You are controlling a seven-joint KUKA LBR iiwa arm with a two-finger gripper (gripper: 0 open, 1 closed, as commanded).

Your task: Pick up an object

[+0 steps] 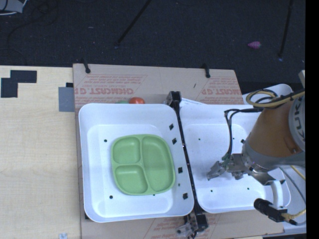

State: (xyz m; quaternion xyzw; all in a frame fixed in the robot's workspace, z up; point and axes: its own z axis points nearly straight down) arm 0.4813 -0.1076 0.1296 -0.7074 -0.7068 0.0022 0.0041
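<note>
- Gripper point(215, 172) low over right bin point(209, 198); finger state: cannot tell (too small, blurred).
- Green tray point(143, 164) lies in left bin point(94, 133).
- Red object point(136, 101) sits behind left bin.

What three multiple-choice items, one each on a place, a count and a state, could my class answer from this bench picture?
1. Where does the green plate lie?
A. left bin
B. right bin
C. on the cardboard

2. How many compartments does the plate have?
A. two
B. three
C. five

3. Where is the gripper now?
A. over the left bin
B. over the right bin
C. off the bench

Key:
1 A, the plate rests on the floor of the left bin.
2 B, its ridges divide it into three wells.
3 B, it hangs above the floor of the right bin, apart from the plate.
</note>
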